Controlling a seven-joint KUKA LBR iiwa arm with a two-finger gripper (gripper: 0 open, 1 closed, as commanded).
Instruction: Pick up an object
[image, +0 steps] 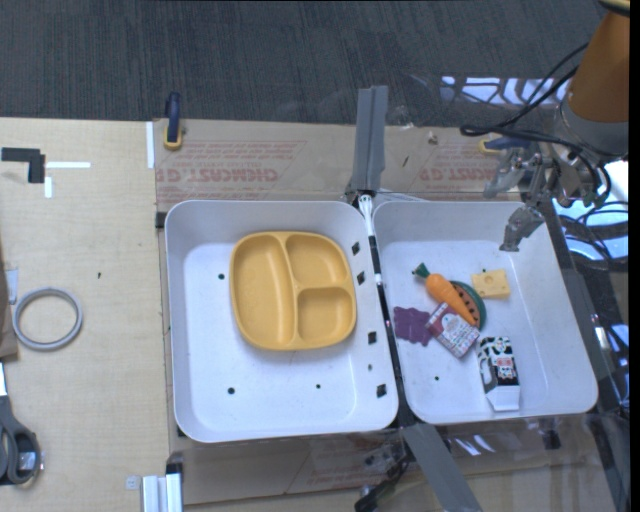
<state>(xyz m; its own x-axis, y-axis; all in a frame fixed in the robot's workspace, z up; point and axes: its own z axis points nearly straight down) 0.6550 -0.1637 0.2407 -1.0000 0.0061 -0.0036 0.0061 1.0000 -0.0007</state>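
End effector (520, 232), its grip state impossible to tell, hangs at upper right above the right bin (565, 395); toy carrot (440, 287) lies below-left.

The grey arm with the orange band (607, 60) is cut off by the top right corner, above the right white bin (560, 300). Its metal gripper (520, 232) hangs over that bin's far edge, too small to read. In that bin, the orange toy carrot (441, 287) hides part of a round green thing (472, 306).
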